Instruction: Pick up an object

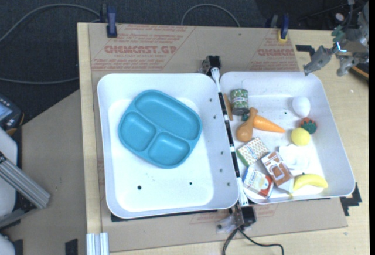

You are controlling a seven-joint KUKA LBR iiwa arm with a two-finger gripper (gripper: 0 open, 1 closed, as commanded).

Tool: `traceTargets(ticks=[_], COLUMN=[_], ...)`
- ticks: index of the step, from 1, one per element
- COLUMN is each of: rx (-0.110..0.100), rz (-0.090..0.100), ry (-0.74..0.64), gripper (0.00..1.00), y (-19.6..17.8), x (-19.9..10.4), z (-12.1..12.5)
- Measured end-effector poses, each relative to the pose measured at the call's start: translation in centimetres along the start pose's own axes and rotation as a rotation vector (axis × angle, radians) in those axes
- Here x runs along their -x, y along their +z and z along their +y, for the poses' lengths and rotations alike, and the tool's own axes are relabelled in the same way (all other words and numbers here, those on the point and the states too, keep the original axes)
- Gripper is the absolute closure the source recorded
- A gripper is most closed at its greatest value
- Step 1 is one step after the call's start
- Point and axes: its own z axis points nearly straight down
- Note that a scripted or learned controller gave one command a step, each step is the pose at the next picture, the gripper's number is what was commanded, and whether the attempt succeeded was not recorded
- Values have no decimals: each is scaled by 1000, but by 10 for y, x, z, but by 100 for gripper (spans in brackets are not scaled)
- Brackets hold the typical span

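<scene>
A single fixed camera looks down at a slant from well above the bench (176, 43), taking in both bins (111, 148) whole, with the gripper (328, 57) at the upper right edge.

The left bin (111, 183) is mostly open floor: a blue divided plate (159, 128) fills its upper middle, leaving bare white along the near edge and both near corners.

The right bin (334, 131) is crowded. A green can (238, 97), a carrot (266, 124) and a pear-shaped orange piece (245, 128) sit by the shared rim; a white egg (300, 105), a strawberry (309, 125) and a lemon (300, 136) line the right side. Cartons (252, 150) and packets (275, 167) touch one another at the near edge, with a banana (309, 182) just beside them. Free floor remains along the far edge and in the middle between carrot and egg.
</scene>
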Motion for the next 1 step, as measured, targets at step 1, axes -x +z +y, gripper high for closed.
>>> traceTargets(ticks=[1], rx=[-14], rz=[8], ry=[3], gripper=[0], y=[163], x=[13], z=[-56])
